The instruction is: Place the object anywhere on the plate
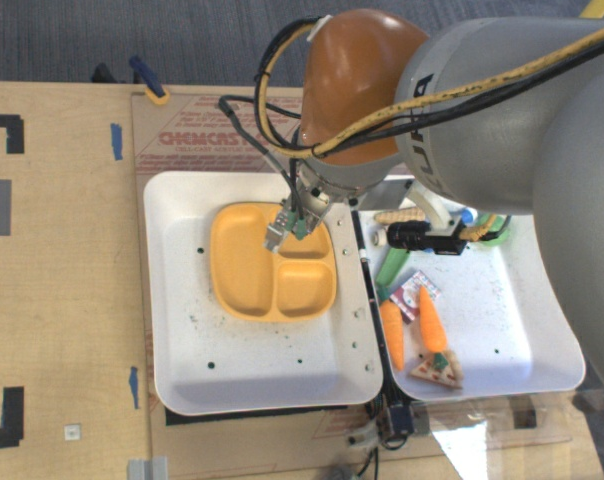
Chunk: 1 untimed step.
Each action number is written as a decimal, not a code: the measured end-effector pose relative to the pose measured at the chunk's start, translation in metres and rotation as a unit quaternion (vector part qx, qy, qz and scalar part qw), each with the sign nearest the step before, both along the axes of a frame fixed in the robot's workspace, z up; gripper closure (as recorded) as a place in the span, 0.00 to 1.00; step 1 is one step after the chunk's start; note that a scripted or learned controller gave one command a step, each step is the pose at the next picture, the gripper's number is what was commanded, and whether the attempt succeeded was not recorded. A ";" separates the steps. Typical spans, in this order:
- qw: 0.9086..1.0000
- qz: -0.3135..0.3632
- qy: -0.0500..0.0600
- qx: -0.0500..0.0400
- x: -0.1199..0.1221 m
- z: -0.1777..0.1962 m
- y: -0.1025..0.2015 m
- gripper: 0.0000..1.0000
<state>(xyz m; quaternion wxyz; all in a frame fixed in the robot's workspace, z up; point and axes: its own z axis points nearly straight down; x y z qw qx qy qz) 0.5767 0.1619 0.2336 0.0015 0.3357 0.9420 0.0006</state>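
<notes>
A yellow divided plate [244, 268] lies in the left white bin [182, 318]. My gripper [288, 232] hangs over the plate's upper right part, near the rim of its small compartments. A small green object [301, 229] shows between the grey fingers [276, 236], and the gripper is shut on it. The object sits just above the plate surface; whether it touches the plate cannot be told. The arm's orange band and grey body cover the far edge of both bins.
The right bin [522, 338] holds two orange carrots [392, 334] [432, 324], a pizza slice toy [437, 369], a green piece [391, 265], a small printed packet [415, 294], a beige stick [400, 215] and blue and green items [482, 223] at the back.
</notes>
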 end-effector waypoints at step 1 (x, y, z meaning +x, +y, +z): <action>1.000 0.000 0.001 0.000 0.000 -0.001 0.001 0.00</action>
